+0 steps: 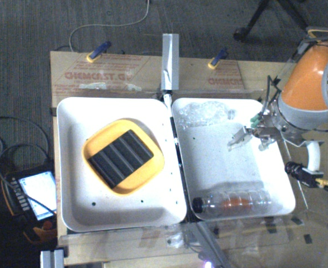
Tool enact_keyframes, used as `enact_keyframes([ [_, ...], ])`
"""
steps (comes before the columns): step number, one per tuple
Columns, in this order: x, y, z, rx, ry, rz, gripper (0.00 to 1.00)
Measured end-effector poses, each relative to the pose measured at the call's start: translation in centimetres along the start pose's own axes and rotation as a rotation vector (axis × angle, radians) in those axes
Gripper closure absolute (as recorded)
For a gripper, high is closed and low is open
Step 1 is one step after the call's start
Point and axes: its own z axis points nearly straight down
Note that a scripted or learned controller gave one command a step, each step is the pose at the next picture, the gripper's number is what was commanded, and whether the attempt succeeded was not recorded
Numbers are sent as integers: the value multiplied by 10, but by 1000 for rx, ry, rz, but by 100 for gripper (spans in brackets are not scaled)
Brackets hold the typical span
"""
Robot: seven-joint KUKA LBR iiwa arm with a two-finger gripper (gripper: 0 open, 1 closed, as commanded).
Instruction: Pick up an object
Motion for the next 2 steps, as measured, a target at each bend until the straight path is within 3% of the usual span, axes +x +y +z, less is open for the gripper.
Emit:
enact_keyframes([
  [1,116,-31,2,1,4,-59,0],
  [2,45,36,21,2,1,206,0],
])
